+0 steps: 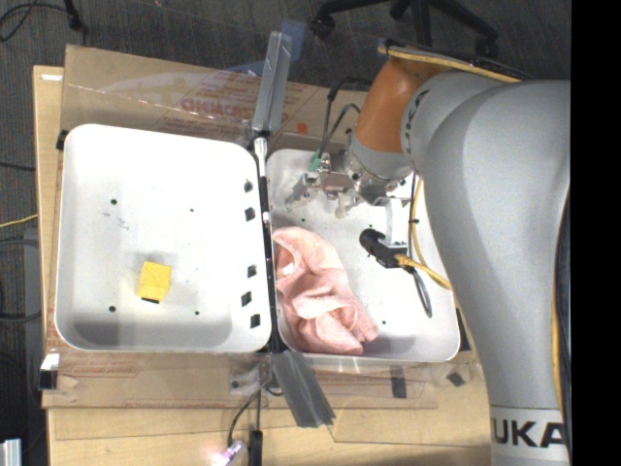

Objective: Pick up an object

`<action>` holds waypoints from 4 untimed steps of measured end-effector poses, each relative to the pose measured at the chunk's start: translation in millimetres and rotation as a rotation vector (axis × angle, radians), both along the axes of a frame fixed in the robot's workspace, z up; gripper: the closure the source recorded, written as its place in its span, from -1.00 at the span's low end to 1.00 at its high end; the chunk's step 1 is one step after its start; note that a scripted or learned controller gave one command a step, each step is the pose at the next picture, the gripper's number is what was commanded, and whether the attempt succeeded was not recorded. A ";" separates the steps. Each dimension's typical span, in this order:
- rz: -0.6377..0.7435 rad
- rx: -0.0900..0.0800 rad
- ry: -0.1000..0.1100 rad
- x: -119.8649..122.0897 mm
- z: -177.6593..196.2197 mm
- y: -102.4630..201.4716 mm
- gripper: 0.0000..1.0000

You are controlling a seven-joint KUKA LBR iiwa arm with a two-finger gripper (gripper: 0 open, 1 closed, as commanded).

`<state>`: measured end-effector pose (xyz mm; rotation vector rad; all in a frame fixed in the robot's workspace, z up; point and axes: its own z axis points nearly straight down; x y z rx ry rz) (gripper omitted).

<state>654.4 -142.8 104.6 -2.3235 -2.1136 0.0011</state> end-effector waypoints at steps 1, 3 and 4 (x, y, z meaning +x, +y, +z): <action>0.010 0.001 0.001 2.5 31.4 -1.3 -1.00; 0.117 0.000 0.003 1.7 -13.3 -27.1 -1.00; 0.066 0.000 0.000 3.2 43.4 -43.5 -1.00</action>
